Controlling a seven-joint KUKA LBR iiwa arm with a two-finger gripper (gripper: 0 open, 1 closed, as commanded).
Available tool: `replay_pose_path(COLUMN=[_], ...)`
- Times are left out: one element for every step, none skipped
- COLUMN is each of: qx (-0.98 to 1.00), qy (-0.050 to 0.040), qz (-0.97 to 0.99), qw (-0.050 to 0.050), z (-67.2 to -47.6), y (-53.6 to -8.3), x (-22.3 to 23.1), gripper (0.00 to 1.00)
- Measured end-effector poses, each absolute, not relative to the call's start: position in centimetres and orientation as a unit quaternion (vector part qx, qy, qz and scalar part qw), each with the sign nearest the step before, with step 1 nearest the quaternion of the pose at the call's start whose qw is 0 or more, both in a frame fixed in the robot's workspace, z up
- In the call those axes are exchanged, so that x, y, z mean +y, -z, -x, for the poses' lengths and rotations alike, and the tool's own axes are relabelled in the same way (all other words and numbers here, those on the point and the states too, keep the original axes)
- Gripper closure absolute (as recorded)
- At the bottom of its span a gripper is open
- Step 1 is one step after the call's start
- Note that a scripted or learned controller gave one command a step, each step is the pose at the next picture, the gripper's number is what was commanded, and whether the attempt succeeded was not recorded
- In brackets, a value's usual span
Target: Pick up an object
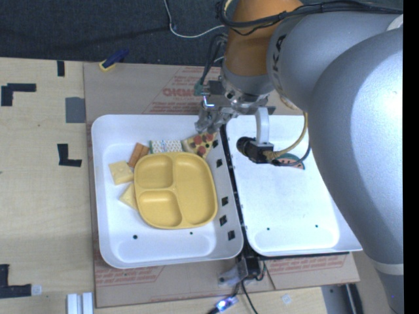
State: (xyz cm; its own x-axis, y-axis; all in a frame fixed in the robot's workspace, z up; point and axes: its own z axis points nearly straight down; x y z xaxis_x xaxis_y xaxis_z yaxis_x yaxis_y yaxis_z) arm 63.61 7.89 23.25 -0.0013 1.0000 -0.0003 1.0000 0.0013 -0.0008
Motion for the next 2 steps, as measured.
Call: replay_pose_path(qx=[-0.708, -0.708], qy=[-0.0014, -0.0014], qz=[0.707, 0.707], qw=[0.000, 0.000], z=[-63.21, -62.91], y=[-22.77, -22.02], x=[7.77, 8.16], gripper=[1.00, 1.00])
